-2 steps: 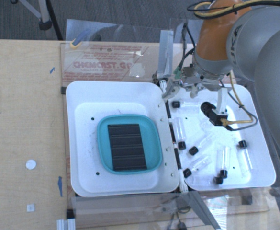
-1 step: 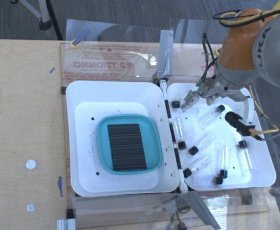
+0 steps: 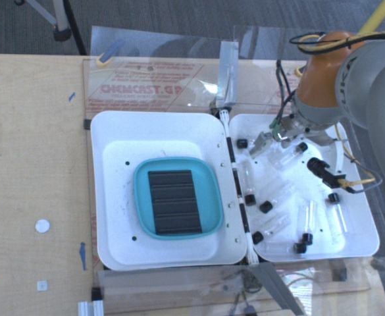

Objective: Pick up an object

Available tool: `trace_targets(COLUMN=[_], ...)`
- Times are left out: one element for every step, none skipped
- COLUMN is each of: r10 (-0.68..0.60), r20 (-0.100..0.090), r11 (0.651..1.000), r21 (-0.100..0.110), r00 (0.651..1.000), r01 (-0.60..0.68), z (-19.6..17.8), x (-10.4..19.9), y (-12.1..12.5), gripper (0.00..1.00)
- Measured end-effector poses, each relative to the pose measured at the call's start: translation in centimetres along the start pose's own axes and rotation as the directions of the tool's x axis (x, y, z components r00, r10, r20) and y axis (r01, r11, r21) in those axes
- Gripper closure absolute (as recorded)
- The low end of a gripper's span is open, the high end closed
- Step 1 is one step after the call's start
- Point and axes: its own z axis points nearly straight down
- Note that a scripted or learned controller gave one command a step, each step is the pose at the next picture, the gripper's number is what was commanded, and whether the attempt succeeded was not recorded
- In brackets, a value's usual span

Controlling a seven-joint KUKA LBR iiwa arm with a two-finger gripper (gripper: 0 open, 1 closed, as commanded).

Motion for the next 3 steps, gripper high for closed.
trace_targets(r10=[-0.002, -0.141, -0.362], r20=[0.004, -0.002, -0.001], r11=[1.0, 0.99, 0.932], r21=[-0.003, 0.0, -0.001], r00=[1.0, 0.99, 0.932], r01=[0.002, 0.141, 0.362], z=[-1.2, -4.1, -2.2], x=[0.0, -0.7, -2.7], y=[0.1, -4.5, -7.9], gripper=[1.0, 1.0, 1.0])
